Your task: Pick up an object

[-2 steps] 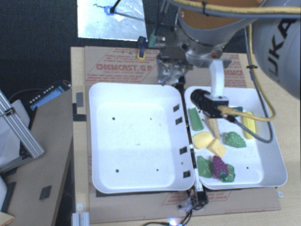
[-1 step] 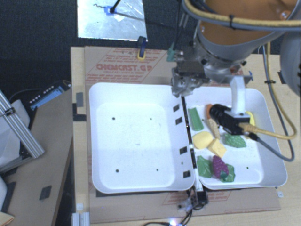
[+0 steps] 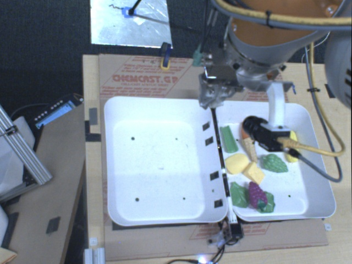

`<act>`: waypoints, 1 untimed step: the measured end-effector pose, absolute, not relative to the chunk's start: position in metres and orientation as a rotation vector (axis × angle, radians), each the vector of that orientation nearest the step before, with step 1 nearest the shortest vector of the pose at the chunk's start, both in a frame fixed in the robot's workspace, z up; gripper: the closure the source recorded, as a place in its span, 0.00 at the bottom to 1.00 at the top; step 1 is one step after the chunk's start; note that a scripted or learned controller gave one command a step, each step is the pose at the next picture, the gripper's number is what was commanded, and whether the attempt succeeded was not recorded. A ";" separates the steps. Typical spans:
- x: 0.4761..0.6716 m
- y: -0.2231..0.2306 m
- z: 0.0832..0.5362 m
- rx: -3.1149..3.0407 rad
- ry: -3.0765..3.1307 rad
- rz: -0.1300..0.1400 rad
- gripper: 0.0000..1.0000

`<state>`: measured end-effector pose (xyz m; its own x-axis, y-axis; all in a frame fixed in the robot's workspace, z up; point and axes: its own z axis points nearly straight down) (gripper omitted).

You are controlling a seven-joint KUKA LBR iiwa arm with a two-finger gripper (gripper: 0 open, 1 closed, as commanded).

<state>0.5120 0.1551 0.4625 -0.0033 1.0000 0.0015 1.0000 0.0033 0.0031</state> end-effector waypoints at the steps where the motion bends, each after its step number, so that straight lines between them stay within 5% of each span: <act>1: 0.495 0.157 0.479 2.217 2.225 0.007 1.00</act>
<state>0.4952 0.1566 0.4793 -0.0036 1.0000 0.0021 1.0000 0.0036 0.0039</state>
